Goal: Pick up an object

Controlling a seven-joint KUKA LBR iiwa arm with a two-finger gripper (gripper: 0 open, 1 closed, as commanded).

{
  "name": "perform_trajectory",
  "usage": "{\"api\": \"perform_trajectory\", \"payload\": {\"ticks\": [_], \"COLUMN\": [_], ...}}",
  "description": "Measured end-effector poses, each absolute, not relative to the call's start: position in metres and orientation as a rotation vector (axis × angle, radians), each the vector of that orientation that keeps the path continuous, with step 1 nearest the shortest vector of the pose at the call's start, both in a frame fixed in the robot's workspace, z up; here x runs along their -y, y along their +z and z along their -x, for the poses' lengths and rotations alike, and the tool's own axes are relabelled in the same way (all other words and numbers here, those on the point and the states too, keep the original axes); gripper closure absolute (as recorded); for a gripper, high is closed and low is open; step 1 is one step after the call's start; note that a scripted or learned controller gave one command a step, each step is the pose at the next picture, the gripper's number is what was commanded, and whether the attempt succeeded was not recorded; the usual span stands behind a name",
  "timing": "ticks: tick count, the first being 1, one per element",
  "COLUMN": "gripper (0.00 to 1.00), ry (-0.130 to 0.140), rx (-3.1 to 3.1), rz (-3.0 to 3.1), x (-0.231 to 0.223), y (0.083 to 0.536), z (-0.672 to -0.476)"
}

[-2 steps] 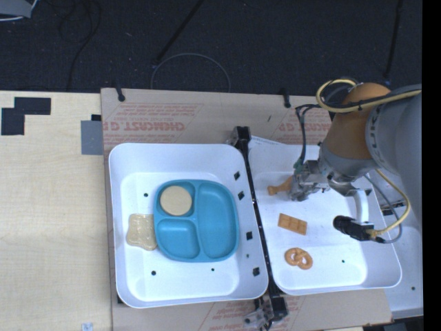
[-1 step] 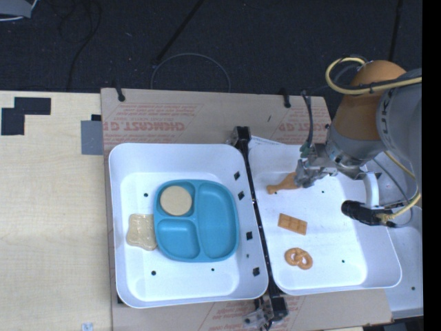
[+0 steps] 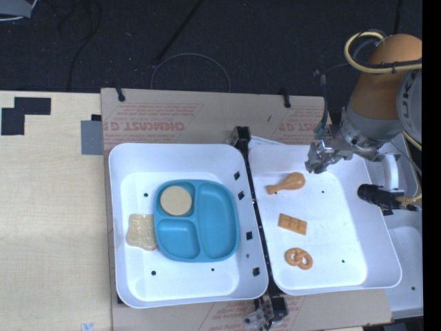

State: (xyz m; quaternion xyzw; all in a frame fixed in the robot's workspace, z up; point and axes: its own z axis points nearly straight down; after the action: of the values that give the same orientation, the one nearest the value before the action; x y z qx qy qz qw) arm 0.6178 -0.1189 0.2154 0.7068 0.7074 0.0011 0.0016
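The right bin (image 3: pixel 351 271) holds an orange drumstick-shaped toy (image 3: pixel 287 183), an orange rectangular waffle piece (image 3: pixel 292 223) and a pretzel (image 3: pixel 298 258). My gripper (image 3: pixel 318 161) hangs over the bin's far edge, just up and right of the drumstick, with nothing seen between its fingers. In the left bin (image 3: pixel 131 281) lies a blue divided plate (image 3: pixel 196 221) with a round tan cookie (image 3: pixel 175 200) in its upper-left compartment. A pale bread slice (image 3: pixel 141 232) rests against the plate's left side.
A black divider (image 3: pixel 249 212) runs between the two bins. Both bins sit on a cardboard sheet (image 3: pixel 207 116). A black clamp part (image 3: pixel 377 195) juts over the right bin's right rim. The arm's orange band (image 3: pixel 386 74) is at the upper right.
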Motion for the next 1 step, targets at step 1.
{"api": "perform_trajectory", "payload": {"ticks": [1], "gripper": [1.0], "ry": [0.003], "rx": [-2.221], "rz": [-2.218], "x": [0.1202], "y": [0.2689], "z": [-0.6185]}}
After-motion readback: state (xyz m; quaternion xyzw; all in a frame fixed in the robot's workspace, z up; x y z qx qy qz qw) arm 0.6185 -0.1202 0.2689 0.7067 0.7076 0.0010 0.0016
